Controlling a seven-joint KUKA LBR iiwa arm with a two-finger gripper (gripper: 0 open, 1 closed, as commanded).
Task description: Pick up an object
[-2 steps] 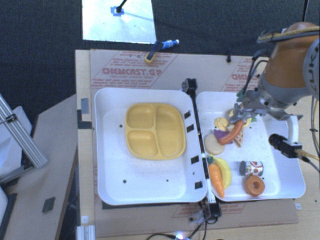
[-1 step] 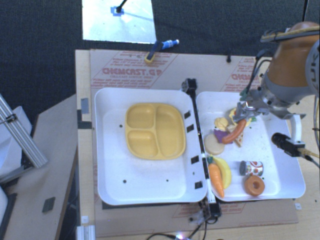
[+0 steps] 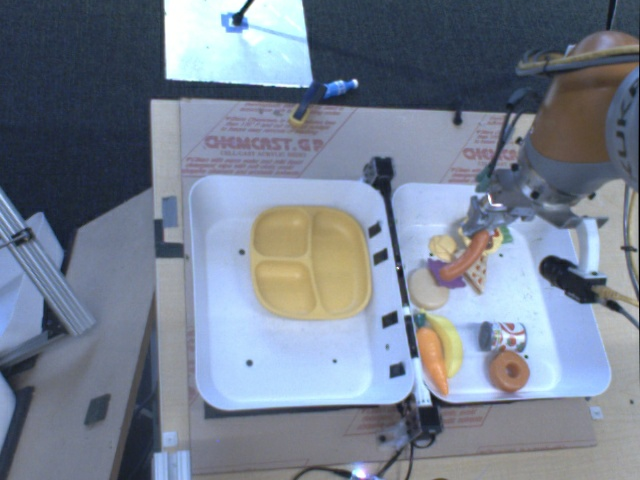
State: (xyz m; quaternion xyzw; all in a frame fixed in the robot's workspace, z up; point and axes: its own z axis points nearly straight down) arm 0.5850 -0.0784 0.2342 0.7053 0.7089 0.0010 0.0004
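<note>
Yellow three-compartment plastic tray (image 3: 310,262) flat in the left white bin (image 3: 215,368). Over in the right white bin (image 3: 585,363), orange toy carrot (image 3: 432,359) beside yellow banana (image 3: 452,343), small can (image 3: 503,336), orange ring (image 3: 510,371). Up top, gripper (image 3: 487,218) over a red sausage-shaped toy (image 3: 467,256); jaw state impossible to tell.

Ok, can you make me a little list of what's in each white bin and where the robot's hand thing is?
left bin: shallow white plastic bin holding a yellow divided plastic tray
right bin: shallow white plastic bin with toy food
near divider: orange toy carrot beside a yellow toy banana
front right: orange toy doughnut, small red and white can
pile at back: red toy sausage, round tan biscuit
end effector: over the pile's back edge
</note>
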